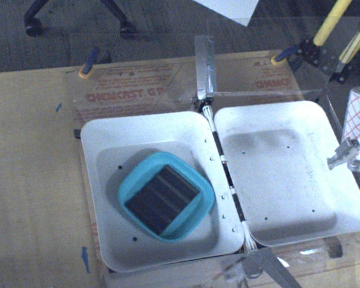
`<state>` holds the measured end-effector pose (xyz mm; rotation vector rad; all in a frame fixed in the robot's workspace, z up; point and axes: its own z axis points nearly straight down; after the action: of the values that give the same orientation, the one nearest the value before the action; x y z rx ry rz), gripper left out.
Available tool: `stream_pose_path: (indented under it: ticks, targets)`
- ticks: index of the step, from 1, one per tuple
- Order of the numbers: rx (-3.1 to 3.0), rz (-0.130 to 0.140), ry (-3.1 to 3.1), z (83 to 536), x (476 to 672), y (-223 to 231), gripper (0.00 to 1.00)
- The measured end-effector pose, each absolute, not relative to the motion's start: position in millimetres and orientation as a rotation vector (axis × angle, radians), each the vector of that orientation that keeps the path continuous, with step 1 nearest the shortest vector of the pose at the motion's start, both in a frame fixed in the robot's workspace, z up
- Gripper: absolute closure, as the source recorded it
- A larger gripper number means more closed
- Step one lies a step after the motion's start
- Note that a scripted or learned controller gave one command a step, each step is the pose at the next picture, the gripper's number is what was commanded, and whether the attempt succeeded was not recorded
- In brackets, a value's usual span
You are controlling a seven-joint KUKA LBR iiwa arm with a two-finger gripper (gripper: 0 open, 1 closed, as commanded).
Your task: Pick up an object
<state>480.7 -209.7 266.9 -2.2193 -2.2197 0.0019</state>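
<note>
Right at the edge of the right-hand white bin (285, 167) sits the tool (351, 155) — a small, shiny grey shape that is blurry in the picture. I cannot tell if it is gripping or let go, and I can see nothing held in it. It hangs over the bin's right rim, about halfway down that side.

Just past it, further right, is a bit of something white with red criss-cross lines (358, 115).

That right bin is shallow, with rounded corners and a few tiny dark dots on its floor.

Next to it, touching along the middle, is the left white bin (104, 148). Inside this one lies the task's thing — a light blue square plastic dish with a dark ridged inside (165, 196). It is turned like a diamond and rests near the middle of the bin floor, well apart from the tool.

Both bins rest on a light brown wooden surface (31, 188). At the top right are yellow poles (342, 3) held by a black clamp (314, 52).
</note>
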Motion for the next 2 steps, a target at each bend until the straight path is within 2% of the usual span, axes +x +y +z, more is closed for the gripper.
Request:
stream_pose_path:
  ticks: [1, 2]
  targets:
    - [-2.325, 0.000, -2.115, 272.0, 479.6, -210.5, 0.00]
    - [-2.106, 0.001, -2.328, 215.9, 486.9, -210.0, 0.00]
